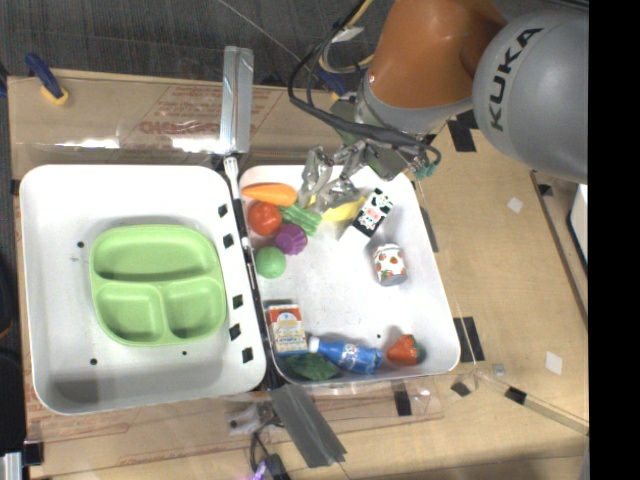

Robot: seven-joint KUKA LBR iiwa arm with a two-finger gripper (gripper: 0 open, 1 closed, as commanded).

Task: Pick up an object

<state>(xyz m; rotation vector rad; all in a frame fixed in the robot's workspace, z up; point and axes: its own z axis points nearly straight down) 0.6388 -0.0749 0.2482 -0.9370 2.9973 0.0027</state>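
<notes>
My gripper (325, 180) hangs over the far side of the right bin (340, 298), its metal fingers spread open above a cluster of toy food. Just below it lie a yellow piece (343, 210), a green stalk (300, 218) and an orange carrot (270, 194). A red tomato (264, 218), a purple piece (291, 238) and a green ball (270, 262) sit to the left. Nothing is between the fingers.
The left bin (50, 268) holds a green divided tray (157, 283). In the right bin also lie a black-and-white carton (373, 212), a spotted cup (389, 264), a small box (287, 328), a blue bottle (345, 353), a green leaf (315, 368) and a strawberry (403, 349).
</notes>
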